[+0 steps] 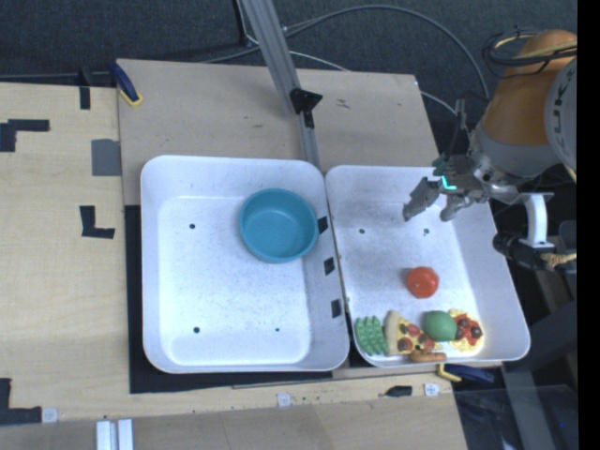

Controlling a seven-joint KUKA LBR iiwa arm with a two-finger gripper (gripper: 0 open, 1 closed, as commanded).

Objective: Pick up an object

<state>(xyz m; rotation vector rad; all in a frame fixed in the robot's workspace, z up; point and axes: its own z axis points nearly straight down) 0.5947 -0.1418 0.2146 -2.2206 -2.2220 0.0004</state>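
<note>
We log the gripper (433,202) at the right of the frame, hanging over the upper part of the right bin (375,195), with its 2 fingers apart and nothing between them. The arm (525,101) enters from the upper right, orange band showing above the wrist.

Candidate objects sit lower in the same bin. A red tomato-like piece (422,281) lies alone in the lower middle, well apart from the gripper. Below it, packed into the bottom right corner, we count a green ridged item (369,332), a pizza-like slice (405,334), a green round piece (438,324) and a small yellow-and-red piece (467,328), all touching or nearly so. The left bin (169,251) holds 1 blue bowl (277,225) near its upper right.

Our judgement: no grasp has begun; the task is at the approach stage.

Risks from here:
- the round red piece may roll out from closing fingers if the descent is off centre
- going into the corner cluster, the fingers could land on 2 pieces at once or jam against the bin wall
- the bowl rim looks wide for these fingers; a pinch there could slip
</note>
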